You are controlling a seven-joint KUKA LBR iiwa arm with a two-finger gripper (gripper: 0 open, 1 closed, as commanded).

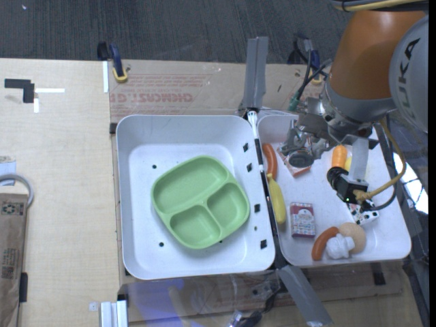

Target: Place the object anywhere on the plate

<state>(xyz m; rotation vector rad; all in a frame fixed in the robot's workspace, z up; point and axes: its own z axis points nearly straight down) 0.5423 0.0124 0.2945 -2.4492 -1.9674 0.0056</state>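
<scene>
Left of the divider [257, 162], the green plate [199, 201] is sitting in its bin [129, 203] with all three compartments bare, so the placing is not done. Right of the divider, the gripper [300, 152] is hanging low over the other bin [402, 244], near a small carton; whether it is released or clenched I cannot tell. Candidate objects are lying right of the divider: a banana [277, 199] touching it, a card box [302, 220], a sausage [323, 242]. Judgement: pick, carry and drop are all remaining.

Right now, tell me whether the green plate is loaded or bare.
Bare: the green plate shows plain green in all three compartments; nothing rests on it.
</scene>
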